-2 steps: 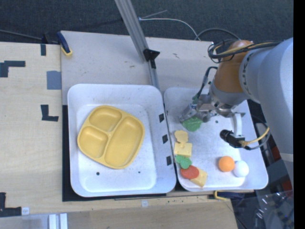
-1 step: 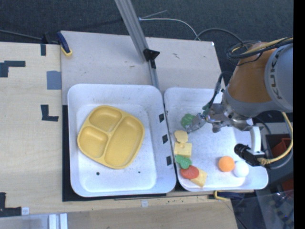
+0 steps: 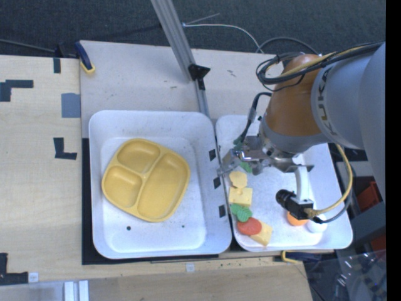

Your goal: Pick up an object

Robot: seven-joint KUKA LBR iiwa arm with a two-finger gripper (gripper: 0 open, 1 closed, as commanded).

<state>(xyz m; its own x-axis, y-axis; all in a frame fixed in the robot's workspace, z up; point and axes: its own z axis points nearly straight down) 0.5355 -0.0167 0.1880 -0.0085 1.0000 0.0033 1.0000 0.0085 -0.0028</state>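
Yellow tray: we see the divided plate [image 3: 146, 179] lying flat in the left bin [image 3: 100, 130].
Right bin [image 3: 335, 231]: toy food along its left wall, namely yellow pieces [image 3: 239, 189], a green piece [image 3: 241, 211], a red piece [image 3: 250, 226].
Pincer [image 3: 241, 162]: low over the yellow pieces; we cannot tell its state.
Arm [image 3: 313, 105]: over the right bin.

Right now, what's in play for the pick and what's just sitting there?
In play:
- gripper, over the right bin
- yellow food pieces
- red piece
- green piece
- orange piece

Just sitting there:
- yellow divided plate
- left bin
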